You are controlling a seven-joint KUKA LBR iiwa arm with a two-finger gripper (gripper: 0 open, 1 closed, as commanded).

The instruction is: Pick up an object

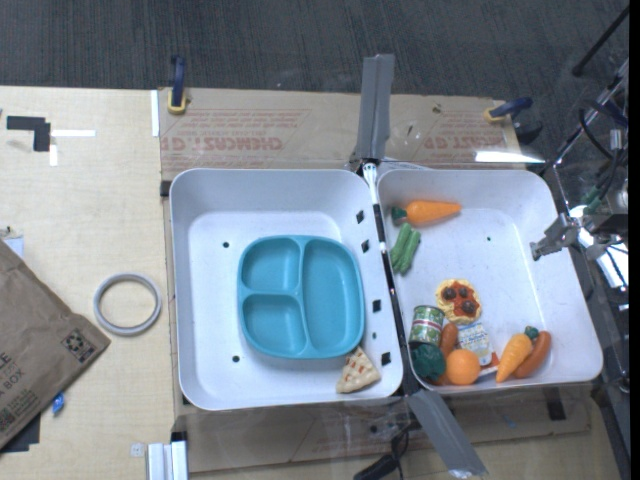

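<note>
The tool [561, 236] hung at the right bin's [520, 183] 3 o'clock rim; whether it was spread or pressed together could not be told. Candidates lay crowded at that bin's 6 o'clock: one can [427, 324] and one orange [462, 366], touching neighbours, so a descent there risked a glancing miss. One carrot [432, 211] lay alone at 12 o'clock. The left bin [200, 208] held one teal plate [300, 296] and one pie wedge [358, 373].

teal plate [301, 298], orange carrot [433, 211], white bins [190, 298]
</note>
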